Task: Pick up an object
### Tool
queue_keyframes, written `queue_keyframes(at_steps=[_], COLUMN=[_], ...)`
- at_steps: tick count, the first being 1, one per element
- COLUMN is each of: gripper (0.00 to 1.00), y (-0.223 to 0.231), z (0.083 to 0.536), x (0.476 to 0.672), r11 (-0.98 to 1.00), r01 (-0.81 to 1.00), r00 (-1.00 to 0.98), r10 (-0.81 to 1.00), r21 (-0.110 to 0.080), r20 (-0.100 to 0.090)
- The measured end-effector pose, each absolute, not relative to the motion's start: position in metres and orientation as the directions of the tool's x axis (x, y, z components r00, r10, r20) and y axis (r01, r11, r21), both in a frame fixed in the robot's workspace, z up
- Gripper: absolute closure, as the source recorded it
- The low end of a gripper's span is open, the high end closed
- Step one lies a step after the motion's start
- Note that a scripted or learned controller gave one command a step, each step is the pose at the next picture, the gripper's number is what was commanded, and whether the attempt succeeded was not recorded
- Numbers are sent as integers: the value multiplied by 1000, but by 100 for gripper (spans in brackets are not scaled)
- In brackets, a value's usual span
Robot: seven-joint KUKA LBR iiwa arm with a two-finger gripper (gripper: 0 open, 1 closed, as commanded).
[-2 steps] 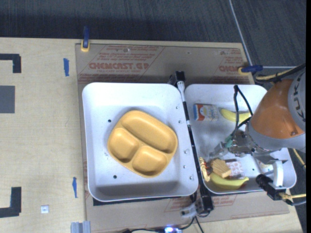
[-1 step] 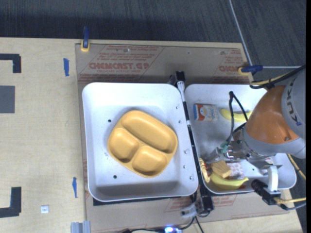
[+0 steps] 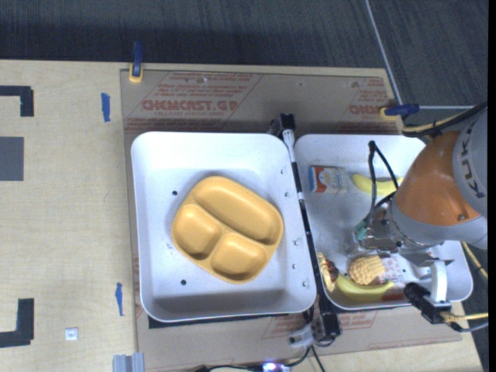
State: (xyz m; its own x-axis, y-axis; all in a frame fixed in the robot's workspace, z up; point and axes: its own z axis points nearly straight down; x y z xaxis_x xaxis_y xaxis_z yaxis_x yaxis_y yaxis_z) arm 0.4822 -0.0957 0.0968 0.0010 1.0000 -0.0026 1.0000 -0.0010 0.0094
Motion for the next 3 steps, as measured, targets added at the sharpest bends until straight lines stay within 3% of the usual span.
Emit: queue_keyframes(at_steps=[1, 2, 3], gripper=[100, 100, 0], y=[38, -12, -12], z=[185, 185, 185], x=[504, 480, 480], r11=[3, 0, 1], r01=[1000, 1000, 1000], r00=[-3, 0, -1], r10=[1000, 1000, 1000], r21=[1, -1, -1], r20=[1, 1, 1])
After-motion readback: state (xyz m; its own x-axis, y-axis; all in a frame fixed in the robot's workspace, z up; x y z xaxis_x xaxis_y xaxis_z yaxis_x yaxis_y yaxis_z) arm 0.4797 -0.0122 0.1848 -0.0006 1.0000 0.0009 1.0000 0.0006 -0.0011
